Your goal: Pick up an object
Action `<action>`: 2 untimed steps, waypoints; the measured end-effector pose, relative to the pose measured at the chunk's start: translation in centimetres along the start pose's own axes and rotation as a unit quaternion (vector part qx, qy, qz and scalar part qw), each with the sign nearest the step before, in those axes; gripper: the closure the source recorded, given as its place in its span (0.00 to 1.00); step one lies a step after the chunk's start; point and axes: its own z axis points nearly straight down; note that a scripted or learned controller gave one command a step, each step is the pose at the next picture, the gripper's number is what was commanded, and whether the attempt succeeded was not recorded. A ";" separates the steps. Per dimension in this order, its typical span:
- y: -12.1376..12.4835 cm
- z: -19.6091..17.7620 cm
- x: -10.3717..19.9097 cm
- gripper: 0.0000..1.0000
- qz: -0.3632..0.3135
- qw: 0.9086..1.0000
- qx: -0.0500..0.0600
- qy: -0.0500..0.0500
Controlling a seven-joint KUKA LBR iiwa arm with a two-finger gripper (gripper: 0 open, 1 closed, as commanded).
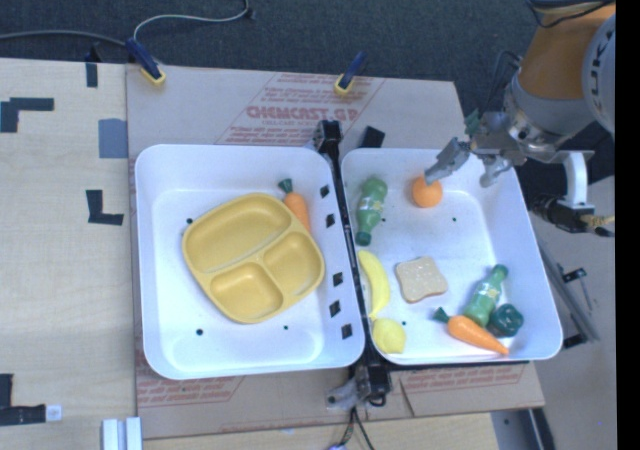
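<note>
With the tool (468, 164) spread wide open, holding nothing, above the right bin's (530, 238) far rim, and the orange (427, 192) just beside 1 finger (441, 164), closure risks nudging the round fruit so it rolls clear.

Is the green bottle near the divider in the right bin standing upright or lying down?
Lying down. The green bottle shows its whole side on the right bin's floor, cap toward the banana.

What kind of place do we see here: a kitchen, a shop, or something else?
Probably a robot lab test bench, not a kitchen. A grey arm's gripper hangs over the right bin of toy food such as an orange, and clamps hold cardboard to the bench.
</note>
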 end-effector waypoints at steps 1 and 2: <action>4.9 12.0 1.3 0.00 0.000 1.000 0.001 0.000; 5.0 14.7 5.0 0.00 0.000 1.000 -0.001 -0.001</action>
